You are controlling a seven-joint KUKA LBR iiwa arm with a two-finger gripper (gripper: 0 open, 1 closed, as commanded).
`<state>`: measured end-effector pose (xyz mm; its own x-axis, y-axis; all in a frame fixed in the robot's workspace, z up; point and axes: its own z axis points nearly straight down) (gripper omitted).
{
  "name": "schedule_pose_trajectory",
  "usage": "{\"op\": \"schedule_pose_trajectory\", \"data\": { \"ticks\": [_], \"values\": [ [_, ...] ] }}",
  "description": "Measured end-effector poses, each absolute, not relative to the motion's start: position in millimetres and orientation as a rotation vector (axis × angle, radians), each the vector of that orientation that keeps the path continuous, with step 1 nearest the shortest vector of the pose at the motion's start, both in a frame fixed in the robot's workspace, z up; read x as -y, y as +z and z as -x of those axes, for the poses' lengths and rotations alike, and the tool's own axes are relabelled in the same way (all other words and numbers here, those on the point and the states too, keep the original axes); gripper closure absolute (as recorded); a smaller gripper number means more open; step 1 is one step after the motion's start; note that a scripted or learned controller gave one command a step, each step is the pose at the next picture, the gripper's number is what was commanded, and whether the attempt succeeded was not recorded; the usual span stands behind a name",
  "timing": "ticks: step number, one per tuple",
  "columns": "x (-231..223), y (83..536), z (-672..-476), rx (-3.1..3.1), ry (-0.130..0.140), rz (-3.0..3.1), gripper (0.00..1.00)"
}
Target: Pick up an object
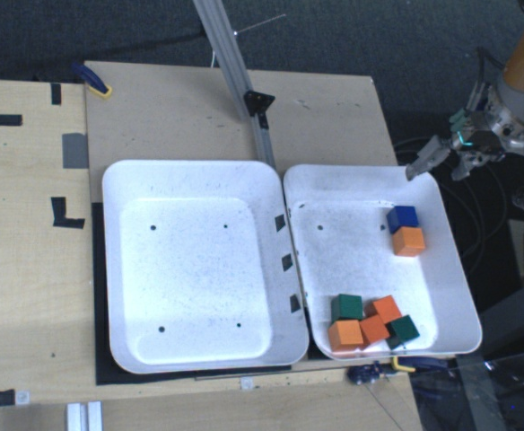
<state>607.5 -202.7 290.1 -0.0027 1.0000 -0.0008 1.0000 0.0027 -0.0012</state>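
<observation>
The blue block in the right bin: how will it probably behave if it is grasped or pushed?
The blue block looks like a small rigid cube, so it would probably slide, not roll. It touches the orange block beside it, so a push may move both. Its flat faces should suit the pincer, which is over the bin's far corner.

Two shallow white bins stand side by side on the worktop [334, 115]: the left bin [118, 268] and the right bin [450, 268].

Six blocks lie in the right bin:
- one blue block [402, 215]
- three orange blocks [409, 241] [386, 310] [345, 334]
- two green blocks [346, 307] [404, 329]
</observation>
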Motion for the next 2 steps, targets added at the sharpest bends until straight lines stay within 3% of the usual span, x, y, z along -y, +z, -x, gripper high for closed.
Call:
{"op": "schedule_pose_trajectory", "data": {
  "ticks": [1, 2],
  "values": [
    [202.9, 290.1, -607.4, 2.224, 0.003, 2.219, 0.0],
    [206.4, 239.1, -597.7, 2.22, 0.008, 2.217, 0.0]
  ]
}}
